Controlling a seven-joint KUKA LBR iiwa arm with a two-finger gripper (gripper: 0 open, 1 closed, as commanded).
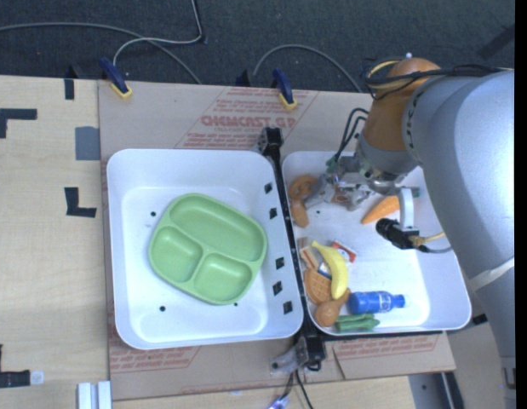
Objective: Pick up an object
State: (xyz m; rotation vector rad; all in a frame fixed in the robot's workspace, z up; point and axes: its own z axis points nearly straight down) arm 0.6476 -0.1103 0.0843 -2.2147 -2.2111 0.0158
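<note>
**Gripper low over the right bin's far end**

A jumble of toy food lay in the right bin (433,301): a yellow banana (334,268) near the divider, a blue bottle (375,302) beside it, a green pod (357,322) at the near edge, and an orange carrot (381,208) farther back. The gripper (344,187) hung just above the bin's far end, beside a brown piece (302,187); whether it was spread or pinched could not be told. The left bin (127,228) held a green divided plate (208,247).
</note>
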